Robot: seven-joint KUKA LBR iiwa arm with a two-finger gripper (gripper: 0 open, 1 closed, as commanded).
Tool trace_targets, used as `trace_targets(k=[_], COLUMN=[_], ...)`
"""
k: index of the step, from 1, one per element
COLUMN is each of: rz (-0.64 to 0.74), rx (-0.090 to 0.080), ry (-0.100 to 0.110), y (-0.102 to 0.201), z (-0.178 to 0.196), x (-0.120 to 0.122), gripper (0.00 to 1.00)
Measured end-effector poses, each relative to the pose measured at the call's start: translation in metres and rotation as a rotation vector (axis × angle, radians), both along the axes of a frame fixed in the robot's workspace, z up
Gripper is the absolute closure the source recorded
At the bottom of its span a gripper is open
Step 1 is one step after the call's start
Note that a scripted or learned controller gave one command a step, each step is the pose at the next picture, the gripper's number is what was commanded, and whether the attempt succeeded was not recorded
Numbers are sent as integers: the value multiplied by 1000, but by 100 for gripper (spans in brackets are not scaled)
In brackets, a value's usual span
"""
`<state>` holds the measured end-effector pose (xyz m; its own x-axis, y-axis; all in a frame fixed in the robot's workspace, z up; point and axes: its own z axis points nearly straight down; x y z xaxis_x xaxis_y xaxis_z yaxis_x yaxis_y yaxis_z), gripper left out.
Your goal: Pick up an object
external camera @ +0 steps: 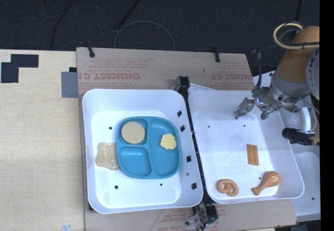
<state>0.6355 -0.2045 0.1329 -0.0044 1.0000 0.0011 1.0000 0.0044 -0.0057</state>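
My gripper [255,110] hangs over the back right of the right bin [219,120]. It is open, its two grey fingers spread apart with nothing between them. Toward the front of that bin, well apart from the gripper, lie a small orange-brown bar [252,154], a toy drumstick [266,183] and a pretzel [227,187].
The left bin [99,115] holds a blue divided plate [147,158] with a round tan biscuit [132,132] and a yellow piece [168,142] on it. A pale beige slice [107,155] lies beside the plate's left edge. A black divider [189,136] separates the bins.
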Motion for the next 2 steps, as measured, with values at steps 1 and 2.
trace_targets(k=[1,2], rz=[2,4], rx=[0,0], ry=[0,-3], y=[2,2], z=[-48,-35], x=[-1,0], gripper=[0,100])
